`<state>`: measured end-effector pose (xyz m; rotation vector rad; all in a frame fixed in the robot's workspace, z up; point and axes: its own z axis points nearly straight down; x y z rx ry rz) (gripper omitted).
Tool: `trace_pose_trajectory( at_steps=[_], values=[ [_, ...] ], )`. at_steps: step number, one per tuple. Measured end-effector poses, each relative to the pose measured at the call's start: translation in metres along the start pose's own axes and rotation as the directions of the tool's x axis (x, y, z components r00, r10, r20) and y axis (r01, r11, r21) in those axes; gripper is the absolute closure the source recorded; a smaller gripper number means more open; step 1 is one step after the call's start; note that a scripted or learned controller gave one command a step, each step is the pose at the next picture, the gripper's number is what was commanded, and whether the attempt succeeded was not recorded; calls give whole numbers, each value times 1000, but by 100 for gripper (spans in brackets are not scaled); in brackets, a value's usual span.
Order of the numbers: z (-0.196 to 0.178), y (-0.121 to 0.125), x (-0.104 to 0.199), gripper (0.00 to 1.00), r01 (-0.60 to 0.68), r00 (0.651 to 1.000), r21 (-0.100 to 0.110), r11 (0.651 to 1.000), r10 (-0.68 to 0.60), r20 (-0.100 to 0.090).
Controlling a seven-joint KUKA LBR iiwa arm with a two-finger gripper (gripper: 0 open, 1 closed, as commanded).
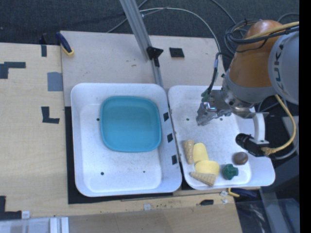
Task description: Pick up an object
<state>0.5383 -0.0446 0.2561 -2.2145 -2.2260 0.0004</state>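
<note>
My gripper (206,116) hangs over the middle of the right bin (181,101), its dark fingers pointing down and left, with nothing visible between them. Below it, near the bin's front edge, lie a ridged cream cone (188,150), a yellow block (200,153), a second yellow piece (208,167) and a waffle cone (203,178). A green toy (229,171) and a brown ball (240,158) sit to their right. All these objects are apart from the gripper.
The left bin (82,130) holds a teal square plate (130,123). A grey slanted pole (141,33) rises behind the bins. Cables loop above the orange-banded arm (257,57) at right.
</note>
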Motion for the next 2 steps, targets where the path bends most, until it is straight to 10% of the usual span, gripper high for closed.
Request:
trace_pose_trajectory(
  at_steps=[2],
  values=[
    [15,-15,113,100,0,1000,-1,1000,0,0]
  ],
)
